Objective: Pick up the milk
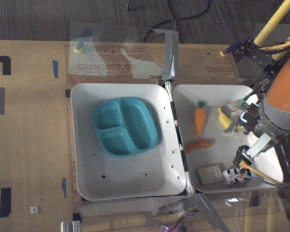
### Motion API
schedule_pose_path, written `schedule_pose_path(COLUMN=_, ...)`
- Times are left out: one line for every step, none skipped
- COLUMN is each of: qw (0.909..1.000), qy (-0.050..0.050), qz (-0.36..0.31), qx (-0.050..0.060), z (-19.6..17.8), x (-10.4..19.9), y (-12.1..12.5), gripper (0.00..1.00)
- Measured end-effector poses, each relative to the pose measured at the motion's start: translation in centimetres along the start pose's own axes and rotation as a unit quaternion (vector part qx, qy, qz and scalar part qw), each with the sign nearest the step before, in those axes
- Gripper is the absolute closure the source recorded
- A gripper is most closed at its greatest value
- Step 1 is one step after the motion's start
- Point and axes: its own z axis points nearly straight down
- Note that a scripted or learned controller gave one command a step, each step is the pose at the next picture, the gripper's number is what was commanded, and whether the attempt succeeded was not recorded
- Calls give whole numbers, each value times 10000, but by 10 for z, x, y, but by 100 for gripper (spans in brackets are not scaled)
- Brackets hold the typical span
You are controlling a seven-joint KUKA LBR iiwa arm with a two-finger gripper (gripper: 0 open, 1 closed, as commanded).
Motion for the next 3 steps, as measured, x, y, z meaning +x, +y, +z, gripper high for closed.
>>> schedule_pose_path(qw=9963, qy=27, qz=862, qx=-27, z=120, x=-14, y=14, gripper=0)
schedule_pose_path(qw=9904, qy=2, qz=1383, qx=7, z=4, x=-61, y=74, gripper=0)
schedule_pose_path(qw=9860, qy=4, qz=1669, qx=8, z=127, x=-40, y=36, gripper=0)
